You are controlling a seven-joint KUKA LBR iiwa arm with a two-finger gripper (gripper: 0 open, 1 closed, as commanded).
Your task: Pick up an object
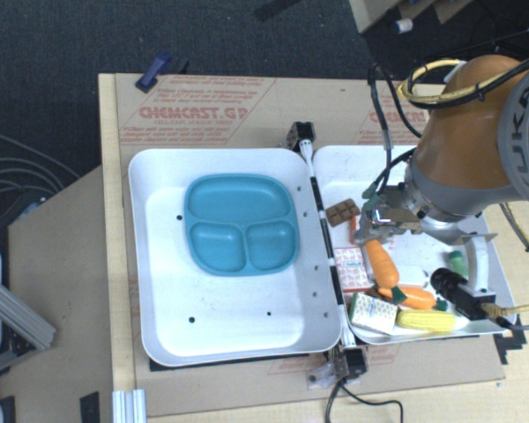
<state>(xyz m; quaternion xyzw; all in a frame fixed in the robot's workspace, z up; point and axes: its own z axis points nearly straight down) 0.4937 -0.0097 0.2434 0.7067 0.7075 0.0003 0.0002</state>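
At right of centre, the tool [370, 223] hangs low over the right bin [335, 161]; its opening cannot be told. The orange carrot [382, 265] lies just below it, slanting toward the lower right.

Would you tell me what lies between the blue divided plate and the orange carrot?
In the camera view, between the blue divided plate and the orange carrot run the two bins' adjoining rims, then a red-and-white printed packet beside the carrot.
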